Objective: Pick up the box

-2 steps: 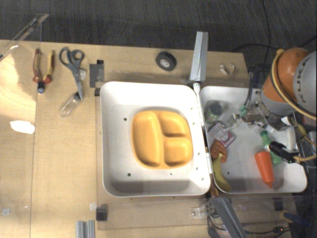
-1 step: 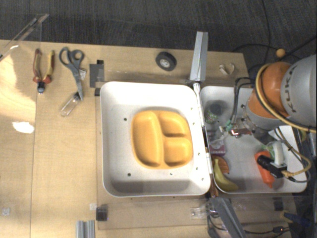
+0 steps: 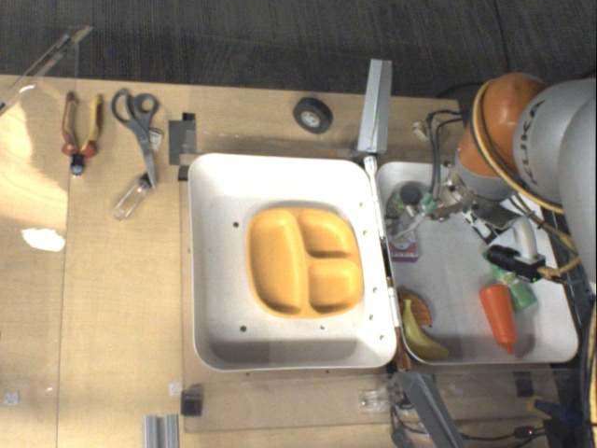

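Tool [image 3: 411,215] sits low over the right bin [image 3: 558,347], at about 10 o'clock in that bin, close to its left wall. Open or closed: cannot tell, since the tip is blurred and partly masked by cabling. Arm [image 3: 552,138] enters from 3 o'clock, with the orange band at 1 o'clock of the right bin.

Box [image 3: 403,244]: small, pale, with a purplish face, lying against the right bin's left wall, just beside the tool on its 6 o'clock side. Contact between the two cannot be made out.

Other contents of the right bin:
- carrot [image 3: 499,316] at 4 o'clock, tip towards 6
- green piece [image 3: 520,294] touching the carrot's top end
- banana [image 3: 423,340] at 7 o'clock, in the corner
- brown round item [image 3: 418,308] just beside the banana, at its 12 o'clock

Left bin [image 3: 213,342] holds a yellow divided tray [image 3: 305,259], roughly central.

On the bench [image 3: 112,297], towards 10 o'clock of the view: pliers [image 3: 80,129] and scissors [image 3: 140,127]. Tape roll [image 3: 312,114] lies at 12 o'clock.
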Robot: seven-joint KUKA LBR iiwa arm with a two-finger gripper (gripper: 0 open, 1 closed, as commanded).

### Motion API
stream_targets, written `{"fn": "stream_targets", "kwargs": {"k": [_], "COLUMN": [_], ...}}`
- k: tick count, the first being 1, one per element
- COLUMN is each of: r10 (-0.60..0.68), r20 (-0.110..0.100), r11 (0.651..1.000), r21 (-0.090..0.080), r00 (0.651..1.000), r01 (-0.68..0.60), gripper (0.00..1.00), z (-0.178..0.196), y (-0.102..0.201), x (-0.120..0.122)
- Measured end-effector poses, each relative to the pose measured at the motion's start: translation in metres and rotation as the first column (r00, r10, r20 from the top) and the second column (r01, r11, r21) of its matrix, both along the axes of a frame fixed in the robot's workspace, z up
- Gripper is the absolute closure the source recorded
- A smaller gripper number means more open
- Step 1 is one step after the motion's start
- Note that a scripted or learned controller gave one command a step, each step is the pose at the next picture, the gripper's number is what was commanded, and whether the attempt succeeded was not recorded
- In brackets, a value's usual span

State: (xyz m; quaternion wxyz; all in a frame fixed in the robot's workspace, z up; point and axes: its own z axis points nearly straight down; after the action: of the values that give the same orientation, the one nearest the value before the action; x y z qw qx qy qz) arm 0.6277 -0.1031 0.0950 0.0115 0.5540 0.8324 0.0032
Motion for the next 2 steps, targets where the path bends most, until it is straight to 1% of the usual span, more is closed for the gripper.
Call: {"fn": "stream_targets", "kwargs": {"k": [1,2], "r10": [0.003,0.003], "r20": [0.005,0.004], "r11": [1.0,1.0], "r21": [0.006,0.006], "r00": [1.0,1.0], "r01": [-0.003,-0.003], "gripper": [1.0,0.0], "z": [0.0133,0.0132], "y": [0.0037,0.0037], "x": [0.0026,0.0025]}}
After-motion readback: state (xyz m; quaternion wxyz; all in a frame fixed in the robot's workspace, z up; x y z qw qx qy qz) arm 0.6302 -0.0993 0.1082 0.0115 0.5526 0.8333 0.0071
